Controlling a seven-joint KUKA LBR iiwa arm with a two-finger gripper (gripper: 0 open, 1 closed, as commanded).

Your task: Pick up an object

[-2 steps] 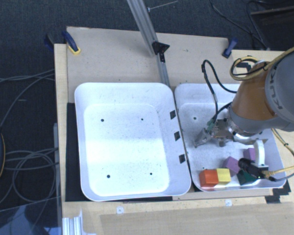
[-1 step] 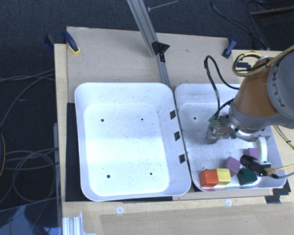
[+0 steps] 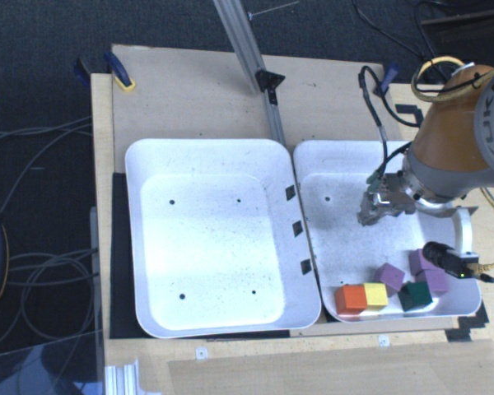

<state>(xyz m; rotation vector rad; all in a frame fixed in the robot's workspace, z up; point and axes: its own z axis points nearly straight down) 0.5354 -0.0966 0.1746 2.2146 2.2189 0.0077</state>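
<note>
The blocks, an orange one, yellow, green and purple, lie together in the right bin's near corner, while the gripper hangs above its middle, its claw state unclear.

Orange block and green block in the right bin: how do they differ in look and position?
The orange block is bright, while the green block is dark. The orange block sits at the left end of the cluster, touching the yellow block; the green block sits further right, beside the purple blocks. Both are small blocks lying near the right bin's front edge, apart from the gripper.
</note>
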